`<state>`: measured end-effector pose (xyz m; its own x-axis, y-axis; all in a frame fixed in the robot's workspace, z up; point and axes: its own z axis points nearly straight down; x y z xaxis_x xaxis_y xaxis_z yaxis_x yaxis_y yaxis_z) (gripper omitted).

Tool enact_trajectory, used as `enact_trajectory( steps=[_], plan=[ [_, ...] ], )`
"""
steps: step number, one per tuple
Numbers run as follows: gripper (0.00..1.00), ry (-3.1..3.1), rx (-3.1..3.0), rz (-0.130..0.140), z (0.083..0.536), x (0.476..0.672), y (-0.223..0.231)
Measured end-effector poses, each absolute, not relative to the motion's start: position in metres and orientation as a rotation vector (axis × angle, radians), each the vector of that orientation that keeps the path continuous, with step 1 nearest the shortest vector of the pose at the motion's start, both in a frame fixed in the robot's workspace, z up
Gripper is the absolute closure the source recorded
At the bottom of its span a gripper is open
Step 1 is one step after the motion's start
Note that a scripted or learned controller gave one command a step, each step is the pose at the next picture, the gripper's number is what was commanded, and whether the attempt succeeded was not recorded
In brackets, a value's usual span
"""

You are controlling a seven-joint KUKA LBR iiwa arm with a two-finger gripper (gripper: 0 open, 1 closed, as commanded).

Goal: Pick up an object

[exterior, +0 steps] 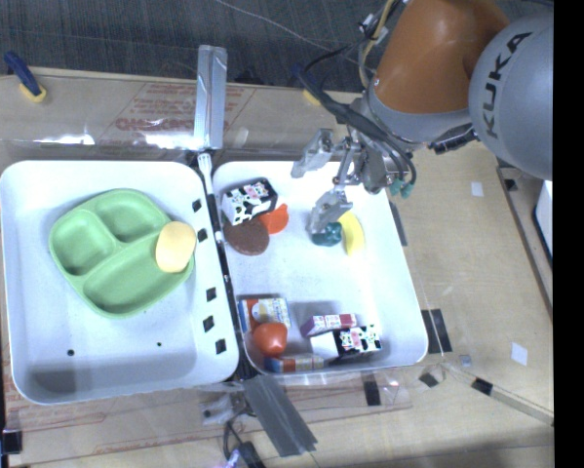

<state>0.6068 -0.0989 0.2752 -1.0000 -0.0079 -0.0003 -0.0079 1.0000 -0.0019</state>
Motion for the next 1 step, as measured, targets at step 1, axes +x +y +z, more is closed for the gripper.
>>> enact_trajectory(
  steps=[1],
  plan=[
    [0.00,3.131,-0.299,0.000,0.2056,0.5947,-0.1699]
  ],
)
